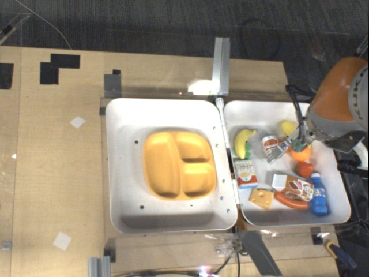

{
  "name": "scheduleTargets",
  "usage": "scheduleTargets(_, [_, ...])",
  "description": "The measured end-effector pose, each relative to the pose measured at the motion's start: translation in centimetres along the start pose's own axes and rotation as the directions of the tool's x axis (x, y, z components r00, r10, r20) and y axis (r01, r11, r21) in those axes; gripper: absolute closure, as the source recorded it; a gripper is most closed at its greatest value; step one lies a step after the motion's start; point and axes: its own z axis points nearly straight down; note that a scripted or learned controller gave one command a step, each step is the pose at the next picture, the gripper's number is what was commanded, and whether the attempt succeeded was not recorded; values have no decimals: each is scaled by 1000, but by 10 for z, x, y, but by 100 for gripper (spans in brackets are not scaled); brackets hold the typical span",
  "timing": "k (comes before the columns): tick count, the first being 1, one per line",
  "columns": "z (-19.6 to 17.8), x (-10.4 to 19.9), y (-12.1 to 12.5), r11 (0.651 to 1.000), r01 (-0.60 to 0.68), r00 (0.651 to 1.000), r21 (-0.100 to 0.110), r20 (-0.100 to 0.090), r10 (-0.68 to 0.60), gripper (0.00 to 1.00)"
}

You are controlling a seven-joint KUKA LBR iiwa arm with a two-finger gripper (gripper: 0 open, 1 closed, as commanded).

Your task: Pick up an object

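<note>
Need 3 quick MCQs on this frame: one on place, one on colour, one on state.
1. Where does the yellow tray lie?
A. in the left bin
B. in the right bin
C. on the bare bench

2. What colour is the bottle at the right bin's near right corner?
A. green
B. blue
C. black

3. How does the banana lie?
A. lifted above the bins
B. on the yellow tray
C. on the right bin's floor, near its left wall

Key: 1 A, the tray sits mid-floor in the left bin. 2 B, its body is blue with a white cap. 3 C, it rests in the right bin, apart from the gripper.
</note>
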Motion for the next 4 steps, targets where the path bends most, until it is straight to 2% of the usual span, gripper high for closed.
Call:
scheduleTargets(1, [13,-15,36,955,-296,955,-14,11,296,0])
scheduleTargets(2, [9,33,36,937,-349,937,-4,1,349,0])
scheduleTargets(3, [13,-14,59,831,-556,831,-16,4,556,0])
scheduleTargets(4, [5,-14,59,836,-549,836,-13,5,549,100])
